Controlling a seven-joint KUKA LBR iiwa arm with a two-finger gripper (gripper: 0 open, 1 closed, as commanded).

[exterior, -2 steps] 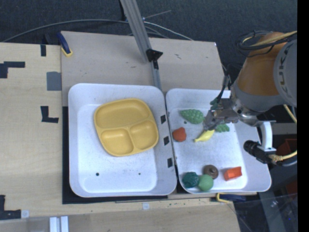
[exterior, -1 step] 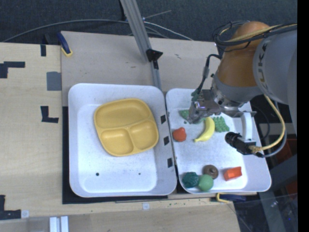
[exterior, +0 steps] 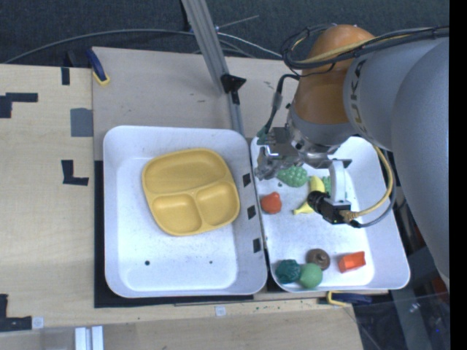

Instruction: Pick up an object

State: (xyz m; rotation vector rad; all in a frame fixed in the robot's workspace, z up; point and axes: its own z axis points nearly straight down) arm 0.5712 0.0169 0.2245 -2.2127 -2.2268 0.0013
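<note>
1. Gripper (exterior: 271, 160) low over far-left corner of the right bin (exterior: 379, 268); finger state cannot be told from this angle.
2. Bumpy green object (exterior: 293, 175) lies just right of the gripper, touching or nearly so.
3. Small orange-red object (exterior: 271, 203) sits just nearer than the gripper, apart from it.
4. Yellow divided tray (exterior: 191, 190) rests in the left bin (exterior: 124, 217).

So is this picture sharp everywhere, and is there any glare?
Camera view: the tray and small toys look fairly sharp; the arm, nearest the lens, is soft and blurry; bright light washes out the right bin behind the pincer, with little detail there.
</note>
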